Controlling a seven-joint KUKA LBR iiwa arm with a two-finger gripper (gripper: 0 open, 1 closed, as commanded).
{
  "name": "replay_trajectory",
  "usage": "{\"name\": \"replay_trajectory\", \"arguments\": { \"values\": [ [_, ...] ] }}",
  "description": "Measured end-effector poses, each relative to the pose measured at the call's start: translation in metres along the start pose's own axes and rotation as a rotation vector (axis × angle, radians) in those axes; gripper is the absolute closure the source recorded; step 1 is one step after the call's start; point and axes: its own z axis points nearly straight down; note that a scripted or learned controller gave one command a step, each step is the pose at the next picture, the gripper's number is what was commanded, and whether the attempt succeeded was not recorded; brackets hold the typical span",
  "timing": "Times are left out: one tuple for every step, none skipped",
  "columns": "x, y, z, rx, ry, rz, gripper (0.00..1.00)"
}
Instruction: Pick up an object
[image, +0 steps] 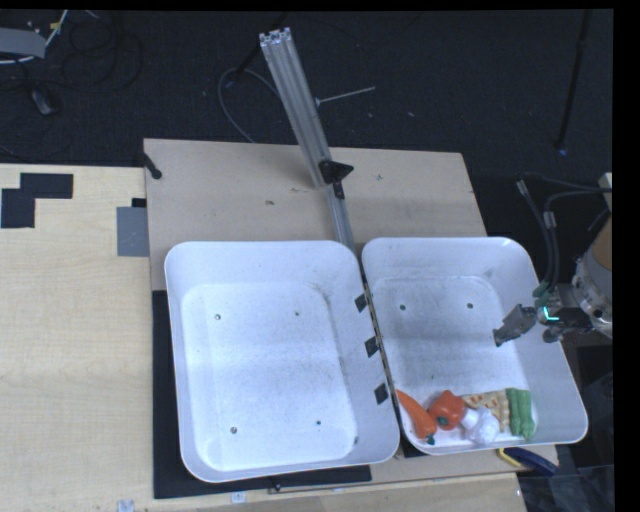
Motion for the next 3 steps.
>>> {"name": "replay_trajectory", "arguments": {
  "values": [
    [0.0, 0.0, 0.0, 0.0, 0.0, 0.0, 0.0],
    [-0.002, -0.002, 0.063, 0.006, 0.002, -0.001, 0.0],
    [0.009, -0.004, 0.115, 0.005, 0.002, -0.001, 0.0]
  ]
}}
